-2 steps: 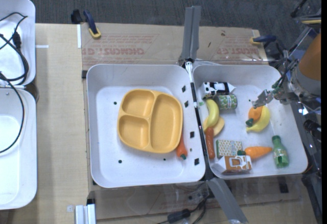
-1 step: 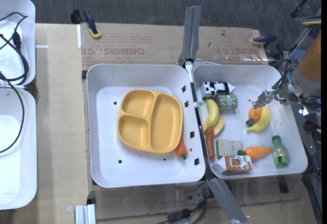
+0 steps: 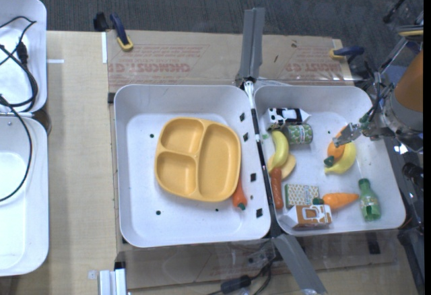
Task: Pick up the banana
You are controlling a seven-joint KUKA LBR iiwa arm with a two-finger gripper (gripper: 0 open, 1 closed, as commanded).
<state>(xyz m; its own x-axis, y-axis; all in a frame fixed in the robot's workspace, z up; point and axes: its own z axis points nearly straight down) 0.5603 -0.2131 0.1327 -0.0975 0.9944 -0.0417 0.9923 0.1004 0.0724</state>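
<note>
The bench [image 3: 74, 152] held two white bins, and the right bin [image 3: 316, 122] was crowded. The arm [image 3: 411, 95] reached in from the right of the orange [image 3: 335, 147]. One banana [image 3: 343, 161] lay just below the orange, touching it, its long side tilted up to the right. The jaws hung just above and right of the orange, very near that banana. I could not tell if they were open or shut. Another banana [image 3: 278, 149] lay well left of the orange. A green bottle [image 3: 368, 199] sat below and right of the orange, so there was little room
</note>
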